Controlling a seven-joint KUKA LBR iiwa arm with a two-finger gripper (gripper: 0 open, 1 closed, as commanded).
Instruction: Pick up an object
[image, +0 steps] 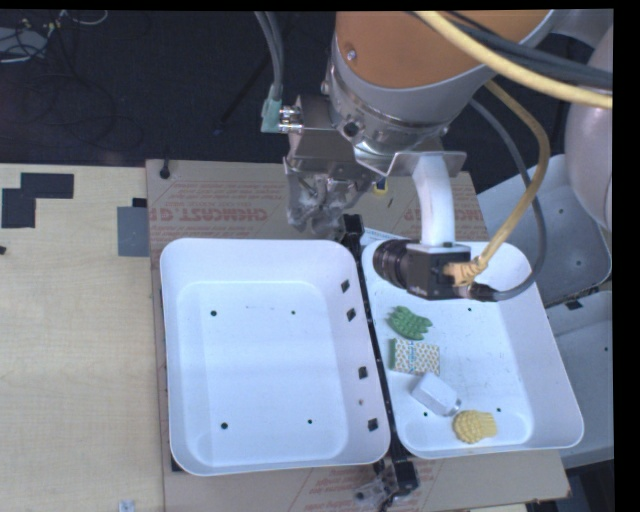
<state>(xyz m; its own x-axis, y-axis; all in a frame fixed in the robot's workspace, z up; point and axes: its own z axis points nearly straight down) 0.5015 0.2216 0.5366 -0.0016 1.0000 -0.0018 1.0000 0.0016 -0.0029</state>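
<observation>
Camera view, two white bins, four small objects in right bin

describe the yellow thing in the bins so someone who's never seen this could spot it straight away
Of the two white bins, take the right bin, the one that holds a small column of objects. Follow that column down from the green leaf-shaped piece past the patterned square and the white block. The yellow object lies last, nearest the bin's front rim: the only yellow, rounded, bumpy one.

Grey arm, broad orange band, yellow and grey cables.
</observation>
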